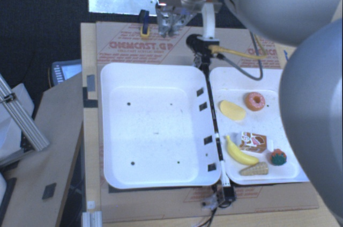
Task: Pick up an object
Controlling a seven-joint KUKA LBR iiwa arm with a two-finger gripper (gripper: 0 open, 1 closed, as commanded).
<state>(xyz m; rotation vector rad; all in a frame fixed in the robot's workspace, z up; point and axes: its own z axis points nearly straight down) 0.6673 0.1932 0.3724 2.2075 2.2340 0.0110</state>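
The hand (170, 27) hangs bare, its opening impossible to judge, well behind the banana (239, 152) and doughnut (254, 101); crowded toys risk a glancing miss.

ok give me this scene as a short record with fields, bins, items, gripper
left bin: no items in it
right bin: holds six items
items: doughnut, yellow lump, banana, small carton, wedge, red and green piece
gripper: above the far edge of the bench, behind the left bin, nothing seen between its fingers
arm: comes in from the right, over the right bin
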